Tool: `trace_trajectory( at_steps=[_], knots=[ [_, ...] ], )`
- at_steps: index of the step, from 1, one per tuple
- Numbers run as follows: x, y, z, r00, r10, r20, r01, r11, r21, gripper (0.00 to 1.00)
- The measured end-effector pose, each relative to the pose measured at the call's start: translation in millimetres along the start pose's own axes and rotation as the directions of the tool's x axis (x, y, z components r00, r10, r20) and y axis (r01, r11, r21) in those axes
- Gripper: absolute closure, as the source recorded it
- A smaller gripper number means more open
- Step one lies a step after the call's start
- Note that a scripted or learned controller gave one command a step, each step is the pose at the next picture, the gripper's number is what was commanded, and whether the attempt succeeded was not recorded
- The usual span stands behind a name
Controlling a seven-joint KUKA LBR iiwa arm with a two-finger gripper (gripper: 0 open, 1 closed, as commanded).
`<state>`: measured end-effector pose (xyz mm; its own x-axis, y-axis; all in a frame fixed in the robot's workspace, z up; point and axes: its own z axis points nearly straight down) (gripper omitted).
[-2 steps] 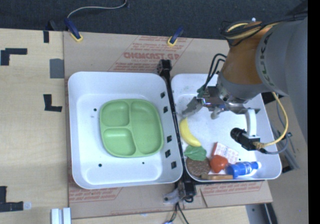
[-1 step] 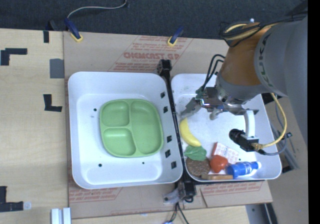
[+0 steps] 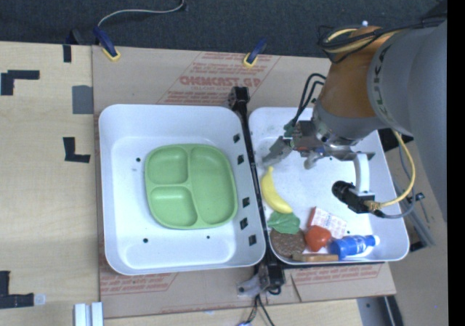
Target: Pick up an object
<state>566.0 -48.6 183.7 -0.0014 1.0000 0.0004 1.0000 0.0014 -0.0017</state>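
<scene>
I see the tool (image 3: pixel 290 149) low in the right shallow white bin (image 3: pixel 389 205), at its far left, just above the yellow plastic banana (image 3: pixel 274 192); its grey fingers look spread apart, clamped on nothing. Near the banana lie a green leaf-shaped toy (image 3: pixel 285 223), a red round toy (image 3: pixel 317 238) and a blue bottle (image 3: pixel 354 246). A green divided plate (image 3: pixel 191 185) sits in the left white bin (image 3: pixel 116 143).

The hand (image 3: pixel 290 152) hangs over the right bin (image 3: pixel 389 245), above the banana (image 3: pixel 274 194).

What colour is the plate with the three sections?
Light green; the plate shows clearly in the camera view, in the left bin.
</scene>
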Motion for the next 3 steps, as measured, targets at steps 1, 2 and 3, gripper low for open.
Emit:
trace_trajectory(
  at_steps=[1,2,3],
  knots=[
    [0.4,-2.8,-0.1,1.0,0.001,0.0,-0.001,1.0,0.001,0.0],
    [-0.3,-3.1,0.0,1.0,0.0,0.0,0.0,1.0,0.001,0.0],
    [0.1,-1.5,0.0,1.0,0.0,0.0,0.0,1.0,0.0,0.0]
  ],
)
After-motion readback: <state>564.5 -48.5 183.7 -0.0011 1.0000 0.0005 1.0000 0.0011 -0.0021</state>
